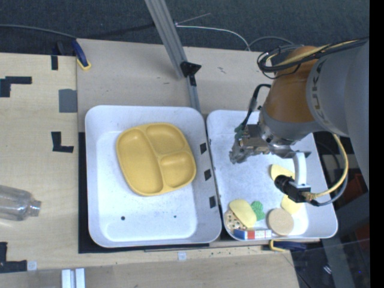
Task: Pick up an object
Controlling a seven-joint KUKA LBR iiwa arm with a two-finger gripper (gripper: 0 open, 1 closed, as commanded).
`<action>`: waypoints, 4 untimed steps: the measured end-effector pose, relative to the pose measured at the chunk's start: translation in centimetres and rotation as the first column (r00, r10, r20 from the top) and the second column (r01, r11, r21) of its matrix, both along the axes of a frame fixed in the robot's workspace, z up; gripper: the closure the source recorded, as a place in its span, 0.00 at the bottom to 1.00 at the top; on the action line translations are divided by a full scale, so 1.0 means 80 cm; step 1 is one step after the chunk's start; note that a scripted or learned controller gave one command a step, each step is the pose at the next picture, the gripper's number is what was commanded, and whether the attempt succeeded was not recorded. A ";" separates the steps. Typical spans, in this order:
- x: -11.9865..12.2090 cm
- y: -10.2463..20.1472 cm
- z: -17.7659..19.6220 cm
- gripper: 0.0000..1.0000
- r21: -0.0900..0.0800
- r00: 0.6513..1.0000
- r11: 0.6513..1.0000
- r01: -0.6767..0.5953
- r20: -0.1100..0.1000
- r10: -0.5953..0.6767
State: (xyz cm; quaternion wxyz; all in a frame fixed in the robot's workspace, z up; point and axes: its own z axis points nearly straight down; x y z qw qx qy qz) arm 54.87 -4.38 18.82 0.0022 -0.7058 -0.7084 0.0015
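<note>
Camera view, claw (241, 152) over right bin (223, 179), yellow divided plate (156, 158) in left bin (99, 161)

No legible text, label, brand, number or sign appears anywhere in the camera view. The black tape marks on the counter (36, 125) form plain strips and angles, not characters. A small item with red and blue edging (251, 234) in the right bin (324, 221) bears print too small to read.
</note>
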 end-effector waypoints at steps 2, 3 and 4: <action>0.002 -0.002 0.012 1.00 0.001 1.000 1.000 0.001 0.002 -0.001; 0.038 0.003 0.028 1.00 0.000 1.000 1.000 0.002 0.006 -0.001; -0.015 0.033 -0.002 1.00 -0.001 1.000 1.000 0.003 -0.002 -0.003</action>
